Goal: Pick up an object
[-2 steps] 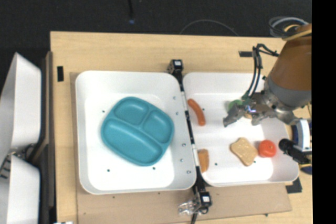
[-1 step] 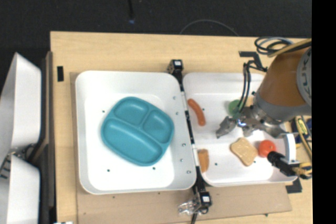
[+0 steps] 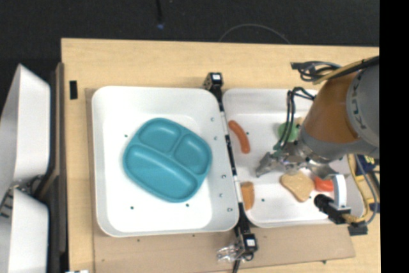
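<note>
In the right bin [image 3: 268, 217], the pincer [image 3: 271, 163], its state impossible to tell, hovers near a light, rigid-looking toast slice [image 3: 297, 187], likely best gripped across its edges.

Grey arm [image 3: 345, 115] enters from right, orange band above wrist, gripper [image 3: 271, 165] low, pointing left.

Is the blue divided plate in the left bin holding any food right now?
Empty. The blue plate lies flat in the left bin, and all three of its compartments show bare blue.
</note>
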`<state>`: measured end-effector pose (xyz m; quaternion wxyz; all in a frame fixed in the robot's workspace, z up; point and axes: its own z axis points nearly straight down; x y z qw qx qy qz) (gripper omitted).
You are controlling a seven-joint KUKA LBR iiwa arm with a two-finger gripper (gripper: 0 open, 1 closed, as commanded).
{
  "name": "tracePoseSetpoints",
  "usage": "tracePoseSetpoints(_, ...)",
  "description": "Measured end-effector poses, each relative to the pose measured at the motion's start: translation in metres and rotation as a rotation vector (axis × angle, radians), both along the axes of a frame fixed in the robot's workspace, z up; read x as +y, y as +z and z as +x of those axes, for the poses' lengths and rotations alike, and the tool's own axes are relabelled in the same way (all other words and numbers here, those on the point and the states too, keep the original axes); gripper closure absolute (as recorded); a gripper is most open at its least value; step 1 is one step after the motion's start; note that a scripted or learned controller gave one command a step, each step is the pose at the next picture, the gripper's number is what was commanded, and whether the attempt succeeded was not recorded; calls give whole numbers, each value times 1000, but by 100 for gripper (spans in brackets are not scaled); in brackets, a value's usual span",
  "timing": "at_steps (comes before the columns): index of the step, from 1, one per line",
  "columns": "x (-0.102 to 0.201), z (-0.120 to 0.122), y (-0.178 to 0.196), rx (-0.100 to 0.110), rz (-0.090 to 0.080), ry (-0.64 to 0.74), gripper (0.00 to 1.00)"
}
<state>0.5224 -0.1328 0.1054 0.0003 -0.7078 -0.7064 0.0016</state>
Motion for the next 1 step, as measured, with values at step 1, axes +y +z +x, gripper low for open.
tracePoseSetpoints(1,0,2,14,-7,3,-5,100)
